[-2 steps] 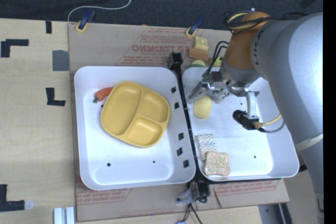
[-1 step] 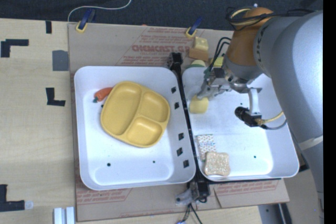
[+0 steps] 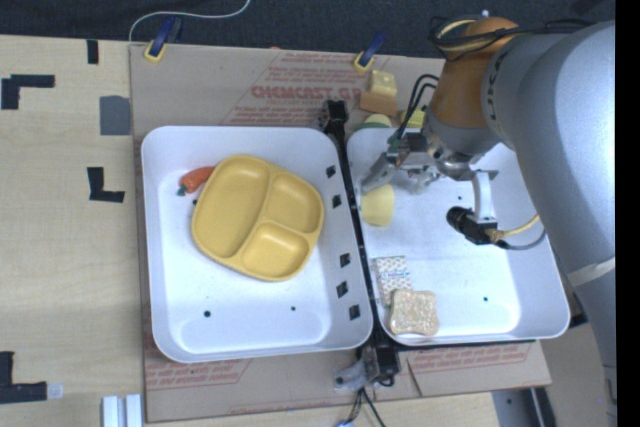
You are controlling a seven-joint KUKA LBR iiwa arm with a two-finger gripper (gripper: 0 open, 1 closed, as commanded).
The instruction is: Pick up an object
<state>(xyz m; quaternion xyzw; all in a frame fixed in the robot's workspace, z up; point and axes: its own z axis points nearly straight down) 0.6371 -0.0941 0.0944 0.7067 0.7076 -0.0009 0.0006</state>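
- Pale yellow fruit (image 3: 378, 206) is seen in the right bin (image 3: 500, 315), against the divider, just below the gripper (image 3: 385, 167).
- Jaw state cannot be told.
- Roll-away is risked if the rounded fruit is nudged.

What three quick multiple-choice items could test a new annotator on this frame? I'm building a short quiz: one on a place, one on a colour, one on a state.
1. Where is the divided plate?
A. left bin
B. right bin
C. on the bench

2. What colour is that plate?
A. white
B. yellow
C. blue

3. How does the plate lie?
A. face up
B. upside down
C. on edge

Key: 1 A, it rests inside the left bin. 2 B, its surface is plainly yellow. 3 A, its three compartments face the camera.
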